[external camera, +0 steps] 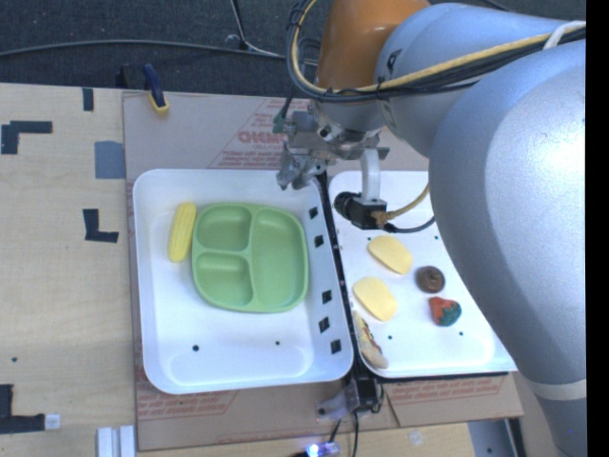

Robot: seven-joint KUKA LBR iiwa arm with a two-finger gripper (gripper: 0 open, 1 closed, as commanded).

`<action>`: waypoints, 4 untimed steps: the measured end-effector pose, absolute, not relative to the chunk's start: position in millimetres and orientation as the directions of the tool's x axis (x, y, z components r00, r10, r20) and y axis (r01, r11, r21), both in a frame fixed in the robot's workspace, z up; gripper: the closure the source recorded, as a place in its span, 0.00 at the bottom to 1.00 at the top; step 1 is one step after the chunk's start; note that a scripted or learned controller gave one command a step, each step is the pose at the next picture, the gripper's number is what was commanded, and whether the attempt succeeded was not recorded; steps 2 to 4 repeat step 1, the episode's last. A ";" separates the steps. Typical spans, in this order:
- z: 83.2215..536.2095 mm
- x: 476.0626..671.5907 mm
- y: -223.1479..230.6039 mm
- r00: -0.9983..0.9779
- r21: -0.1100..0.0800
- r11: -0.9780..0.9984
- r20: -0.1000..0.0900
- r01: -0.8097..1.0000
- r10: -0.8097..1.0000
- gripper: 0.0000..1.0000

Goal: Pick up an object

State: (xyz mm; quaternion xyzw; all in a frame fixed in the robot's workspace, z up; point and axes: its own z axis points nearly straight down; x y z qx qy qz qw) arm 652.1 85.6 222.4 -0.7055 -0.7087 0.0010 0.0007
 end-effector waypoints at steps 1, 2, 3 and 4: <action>223.5 652.1 83.3 -0.003 -0.002 0.003 -0.002 1.000 1.000 0.00; 223.5 652.1 83.3 -0.003 -0.002 0.003 -0.002 1.000 1.000 0.00; 223.5 652.1 83.3 -0.003 -0.002 0.003 -0.002 1.000 1.000 0.00; 223.5 652.1 83.3 -0.003 -0.002 0.003 -0.002 1.000 1.000 0.00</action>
